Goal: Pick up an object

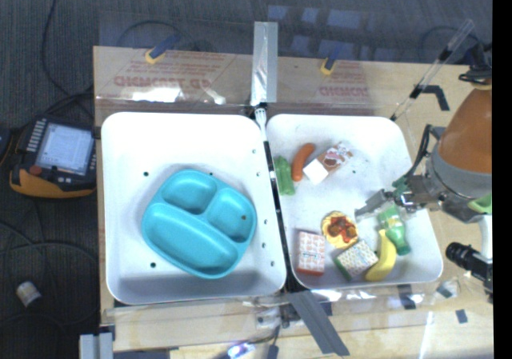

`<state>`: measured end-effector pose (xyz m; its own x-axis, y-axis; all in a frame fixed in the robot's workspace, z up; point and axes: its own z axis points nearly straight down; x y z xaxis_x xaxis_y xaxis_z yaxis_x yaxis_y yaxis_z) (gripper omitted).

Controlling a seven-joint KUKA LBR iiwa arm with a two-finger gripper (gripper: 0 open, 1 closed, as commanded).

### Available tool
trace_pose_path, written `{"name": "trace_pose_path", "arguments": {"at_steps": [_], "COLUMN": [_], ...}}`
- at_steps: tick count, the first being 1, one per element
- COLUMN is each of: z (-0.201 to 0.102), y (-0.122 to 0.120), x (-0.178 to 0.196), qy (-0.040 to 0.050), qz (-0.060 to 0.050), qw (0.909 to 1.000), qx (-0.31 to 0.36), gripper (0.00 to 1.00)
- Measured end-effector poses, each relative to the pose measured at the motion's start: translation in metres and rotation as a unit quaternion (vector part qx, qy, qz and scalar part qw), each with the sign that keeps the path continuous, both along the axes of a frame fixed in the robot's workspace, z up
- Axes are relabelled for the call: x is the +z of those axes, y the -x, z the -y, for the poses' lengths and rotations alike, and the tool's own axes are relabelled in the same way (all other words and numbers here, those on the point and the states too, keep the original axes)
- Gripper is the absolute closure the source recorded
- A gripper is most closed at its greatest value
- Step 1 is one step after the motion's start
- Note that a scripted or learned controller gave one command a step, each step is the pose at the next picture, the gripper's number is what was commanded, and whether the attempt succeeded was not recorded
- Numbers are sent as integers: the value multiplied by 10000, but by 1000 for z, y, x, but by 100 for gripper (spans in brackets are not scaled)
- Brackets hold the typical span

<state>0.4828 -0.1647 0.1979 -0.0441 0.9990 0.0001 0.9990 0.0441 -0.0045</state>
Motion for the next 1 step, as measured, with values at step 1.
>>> {"name": "trace_pose_path", "arguments": {"at_steps": [1], "z": [52], "y": [-48], "x": [-81], "qy": [-32], "qz": [-9], "qw": [9997], "qx": [-262], "gripper": [0]}}
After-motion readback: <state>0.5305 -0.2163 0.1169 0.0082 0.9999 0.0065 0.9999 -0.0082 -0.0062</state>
